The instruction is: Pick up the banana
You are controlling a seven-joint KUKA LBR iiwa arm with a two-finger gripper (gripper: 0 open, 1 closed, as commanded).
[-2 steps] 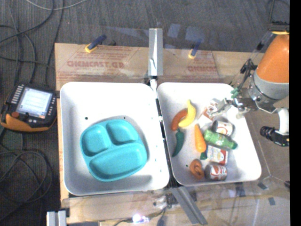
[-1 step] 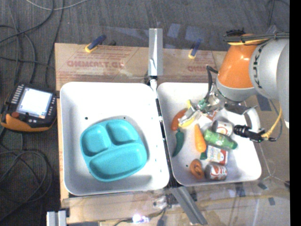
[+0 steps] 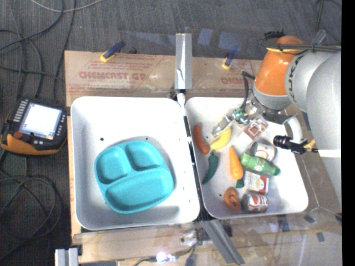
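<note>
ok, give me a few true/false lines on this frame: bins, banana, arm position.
1. The blue divided plate lies in the left bin. True.
2. The banana lies in the left bin. False: it lies in the right bin, near the upper left.
3. The gripper is over the right bin, right by the banana's upper end. True.
4. The banana is lifted clear of the bin. False: it rests on the bin floor.
5. A carrot lies in the right bin, below and to the right of the banana. True.
6. The green pepper sits on the plate. False: it lies in the right bin by the left wall.
</note>
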